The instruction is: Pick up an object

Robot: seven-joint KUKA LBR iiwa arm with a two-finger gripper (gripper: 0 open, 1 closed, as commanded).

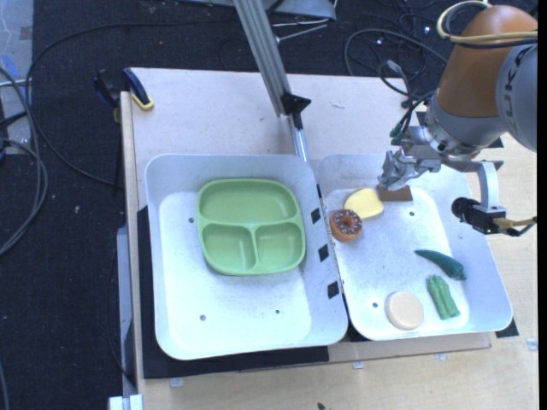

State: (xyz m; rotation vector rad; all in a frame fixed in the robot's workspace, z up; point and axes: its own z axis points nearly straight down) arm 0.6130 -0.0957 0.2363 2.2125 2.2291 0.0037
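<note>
While the gripper hangs low over the right bin's far edge, I can't tell its state. Brown block sits just under it, cheese and donut beside: likely targets. Green tray lies in the left bin. No readable labels.

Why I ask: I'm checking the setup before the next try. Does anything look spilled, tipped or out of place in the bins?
Nothing stands out. The green three-compartment plastic tray lies flat in the left white bin. The small toy foods lie apart, unspilled, in the right white bin, near the end effector.
</note>
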